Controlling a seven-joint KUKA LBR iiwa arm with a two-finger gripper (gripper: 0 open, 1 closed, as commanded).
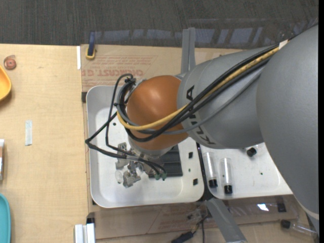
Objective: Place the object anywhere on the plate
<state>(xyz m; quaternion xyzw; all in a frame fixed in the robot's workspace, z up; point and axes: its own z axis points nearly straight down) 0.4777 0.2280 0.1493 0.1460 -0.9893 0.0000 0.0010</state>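
Black block in the bin, half under my arm

The object (pixel 174 166) is a dark, flat, roughly rectangular block with what look like ridges across its top. It lies flat on the white floor of the bin (pixel 101 189) on the view's left, close to that bin's right wall. My arm (pixel 228 100) hides its upper part, so I cannot tell its full outline.
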